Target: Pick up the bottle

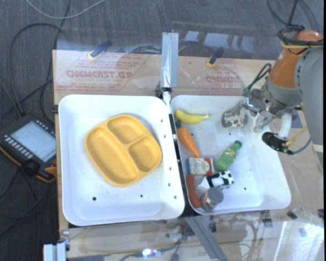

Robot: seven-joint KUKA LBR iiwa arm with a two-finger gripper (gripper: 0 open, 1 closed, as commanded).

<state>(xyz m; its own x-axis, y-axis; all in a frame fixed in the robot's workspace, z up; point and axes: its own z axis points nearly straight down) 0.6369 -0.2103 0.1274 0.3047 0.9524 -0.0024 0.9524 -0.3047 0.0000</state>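
The bottle (228,157) is small and green with a lighter cap. It lies on its side in the right bin (261,197), near the middle, with its cap pointing to the upper right. My gripper (236,117) hangs over the far part of the same bin, above the bottle and a little to its right, well apart from it. The grey arm with its orange band (287,72) reaches in from the right edge.
In the right bin, a banana (191,116) lies far left and a carrot (188,141) by the left wall. A small carton (200,165), a black-and-white toy (221,180) and a can (212,197) crowd the near left. A yellow divided plate (123,148) sits in the left bin (76,200).
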